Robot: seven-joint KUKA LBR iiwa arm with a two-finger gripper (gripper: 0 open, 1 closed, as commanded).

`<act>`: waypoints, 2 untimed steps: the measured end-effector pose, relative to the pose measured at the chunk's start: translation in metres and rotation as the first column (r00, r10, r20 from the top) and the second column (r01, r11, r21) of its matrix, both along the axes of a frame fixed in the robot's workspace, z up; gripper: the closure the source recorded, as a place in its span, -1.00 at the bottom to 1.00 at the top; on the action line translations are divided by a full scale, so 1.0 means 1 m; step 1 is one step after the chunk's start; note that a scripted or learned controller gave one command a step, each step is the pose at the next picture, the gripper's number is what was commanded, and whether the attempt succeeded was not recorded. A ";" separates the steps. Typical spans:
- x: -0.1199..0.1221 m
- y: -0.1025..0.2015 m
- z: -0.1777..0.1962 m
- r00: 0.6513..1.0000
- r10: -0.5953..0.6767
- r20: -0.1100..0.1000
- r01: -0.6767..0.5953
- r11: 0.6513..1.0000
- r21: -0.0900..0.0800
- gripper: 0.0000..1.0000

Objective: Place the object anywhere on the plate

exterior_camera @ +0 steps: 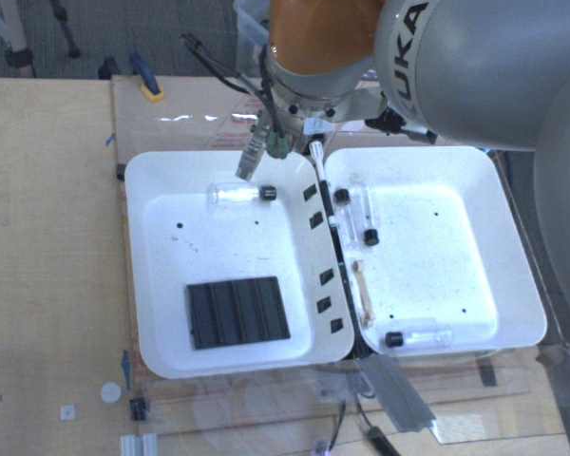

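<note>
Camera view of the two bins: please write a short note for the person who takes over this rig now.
Gripper: hovers over the far part of the left bin, just above the clear tube; whether it is open or shut cannot be told.
Things: the clear tube with a black cap lies in the left bin, not on the dark ridged plate, which sits nearer in the same bin. Three more capped tubes lie in the right bin.
Done: nothing placed yet.
Left: grasp the tube, carry it to the plate, release.
</note>
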State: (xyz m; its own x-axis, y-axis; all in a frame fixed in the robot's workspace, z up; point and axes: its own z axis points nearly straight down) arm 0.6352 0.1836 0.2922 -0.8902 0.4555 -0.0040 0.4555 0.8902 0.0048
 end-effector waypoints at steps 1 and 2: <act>0.017 -0.002 -0.077 0.993 0.118 -0.004 -0.118 0.993 -0.001 1.00; 0.003 0.008 -0.059 0.992 0.127 -0.005 -0.127 0.992 0.000 1.00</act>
